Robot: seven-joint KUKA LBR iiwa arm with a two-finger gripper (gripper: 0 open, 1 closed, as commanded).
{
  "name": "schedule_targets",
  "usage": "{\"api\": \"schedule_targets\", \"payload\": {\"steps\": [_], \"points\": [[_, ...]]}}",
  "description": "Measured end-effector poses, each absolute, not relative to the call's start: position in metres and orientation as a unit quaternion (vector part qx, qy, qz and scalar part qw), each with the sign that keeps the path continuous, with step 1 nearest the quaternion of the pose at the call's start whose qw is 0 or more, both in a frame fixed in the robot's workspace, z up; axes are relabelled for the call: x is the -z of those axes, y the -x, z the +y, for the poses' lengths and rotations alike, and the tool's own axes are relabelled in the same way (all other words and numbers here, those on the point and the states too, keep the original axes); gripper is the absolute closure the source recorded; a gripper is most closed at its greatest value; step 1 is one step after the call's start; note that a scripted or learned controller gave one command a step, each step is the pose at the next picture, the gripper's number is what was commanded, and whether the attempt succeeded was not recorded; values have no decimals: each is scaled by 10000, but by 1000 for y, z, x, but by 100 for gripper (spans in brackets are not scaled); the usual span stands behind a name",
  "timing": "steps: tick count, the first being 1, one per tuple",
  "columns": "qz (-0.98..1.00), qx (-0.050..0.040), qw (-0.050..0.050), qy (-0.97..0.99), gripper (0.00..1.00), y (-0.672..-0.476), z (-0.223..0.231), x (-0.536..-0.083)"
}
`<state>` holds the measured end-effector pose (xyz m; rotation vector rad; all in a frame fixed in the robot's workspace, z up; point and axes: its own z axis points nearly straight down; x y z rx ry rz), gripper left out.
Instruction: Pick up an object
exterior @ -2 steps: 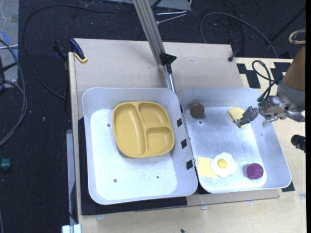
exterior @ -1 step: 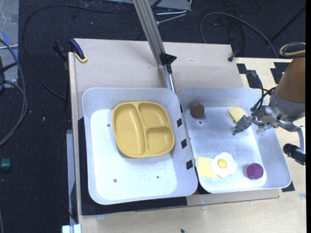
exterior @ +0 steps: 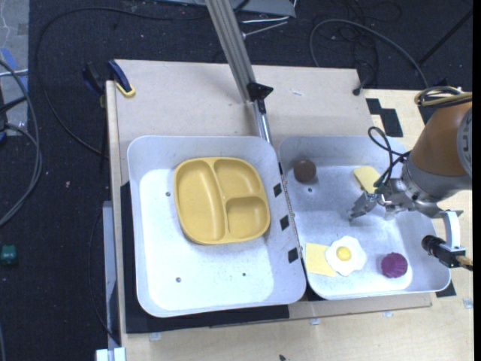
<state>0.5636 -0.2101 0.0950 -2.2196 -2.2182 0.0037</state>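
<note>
Two white bins side by side, yellow divided plate (exterior: 222,200) in left bin (exterior: 150,277), right bin (exterior: 331,201) with brown ball (exterior: 304,171), yellow piece (exterior: 366,177), fried egg (exterior: 345,255), cheese slice (exterior: 317,259), purple ball (exterior: 394,265), gripper (exterior: 362,207) low mid-bin, fingers parted, clasping nothing

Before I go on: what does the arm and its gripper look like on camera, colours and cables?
The arm is bulky and rounded: a wide orange band over a grey wrist section. Black cables loop off its side toward the gripper. The gripper is small, grey metal with thin fingers. A white bracket with a black fitting hangs below the wrist.
</note>
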Motion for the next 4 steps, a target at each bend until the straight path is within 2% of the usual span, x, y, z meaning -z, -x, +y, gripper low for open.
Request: {"api": "schedule_targets", "payload": {"steps": [1,4], "points": [[-7068,4,-10,7074,100,-565,-211,-109],[-7082,15,-41,7060,100,-574,-213,-278]]}}
